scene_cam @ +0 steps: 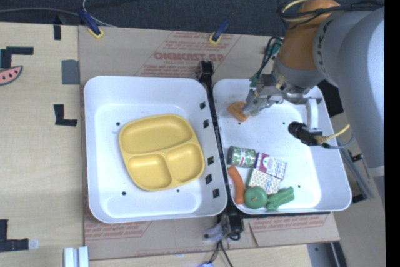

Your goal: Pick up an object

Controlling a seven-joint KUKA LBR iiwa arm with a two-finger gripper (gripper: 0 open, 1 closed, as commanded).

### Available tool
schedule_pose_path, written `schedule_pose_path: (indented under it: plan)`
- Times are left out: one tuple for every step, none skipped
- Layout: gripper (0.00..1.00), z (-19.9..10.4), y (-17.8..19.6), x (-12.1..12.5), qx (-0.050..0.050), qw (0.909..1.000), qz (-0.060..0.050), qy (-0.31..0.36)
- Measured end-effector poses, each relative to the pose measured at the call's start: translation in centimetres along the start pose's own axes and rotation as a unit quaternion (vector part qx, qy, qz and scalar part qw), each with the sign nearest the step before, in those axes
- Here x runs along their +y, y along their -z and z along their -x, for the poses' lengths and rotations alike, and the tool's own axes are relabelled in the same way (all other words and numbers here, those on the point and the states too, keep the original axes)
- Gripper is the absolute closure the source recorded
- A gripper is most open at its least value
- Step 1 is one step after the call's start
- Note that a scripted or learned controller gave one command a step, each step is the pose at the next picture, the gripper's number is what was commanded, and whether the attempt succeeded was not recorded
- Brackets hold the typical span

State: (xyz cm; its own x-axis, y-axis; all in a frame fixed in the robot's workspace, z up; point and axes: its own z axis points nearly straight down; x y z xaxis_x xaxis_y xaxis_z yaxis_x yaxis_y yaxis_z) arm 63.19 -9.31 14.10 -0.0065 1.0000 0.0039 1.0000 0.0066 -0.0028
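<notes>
on the bench's right bin [325, 194], the gripper [252, 104] hovers at a small orange piece [237, 112], fingers' state untellable; it looks light and stiff, best pinched across its narrow sides.

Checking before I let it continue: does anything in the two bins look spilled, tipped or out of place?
Nothing stands out. The yellow tray lies flat in the left bin. In the right bin, the can, carton, carrot and green toys huddle at the near-left corner.
</notes>
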Motion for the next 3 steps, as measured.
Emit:
schedule_pose_path:
  plan:
    - [0.00, 0.00, -0.01, 0.00, 0.000, 1.0000, 0.000, 0.000]
    - [1.00, -0.08, 0.91, 0.00, 0.001, 1.0000, 0.000, 0.001]
    - [0.00, -0.07, 0.90, -0.01, 0.000, 1.0000, 0.000, 0.001]
